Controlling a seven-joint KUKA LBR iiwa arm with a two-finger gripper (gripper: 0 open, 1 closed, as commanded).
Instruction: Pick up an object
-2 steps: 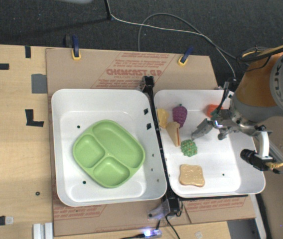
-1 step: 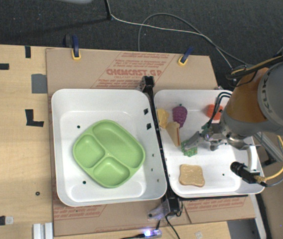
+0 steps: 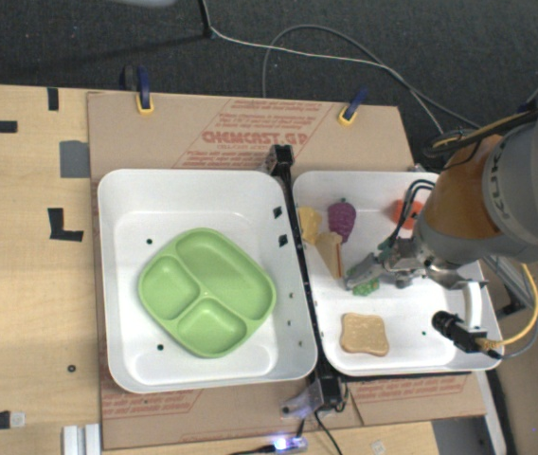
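Note:
My gripper [image 3: 371, 273] is low in the right bin [image 3: 411, 354], near its middle, with its fingers pointing left over a small green object [image 3: 367, 288] that is partly hidden under them. A toast slice [image 3: 365, 334] lies on the bin floor below the gripper. To the upper left of the gripper lie a purple grape bunch [image 3: 342, 218], a yellow piece [image 3: 308, 224] and a tan cone-like piece [image 3: 331, 252]. An orange-red object [image 3: 403, 210] peeks out behind the arm.
The left bin [image 3: 117, 216] holds a green divided plate [image 3: 206, 292]. A black divider [image 3: 297, 254] runs between the bins. The arm's grey and orange body [image 3: 482, 202] covers the right bin's right side. Cables trail across the dark floor behind the bench.

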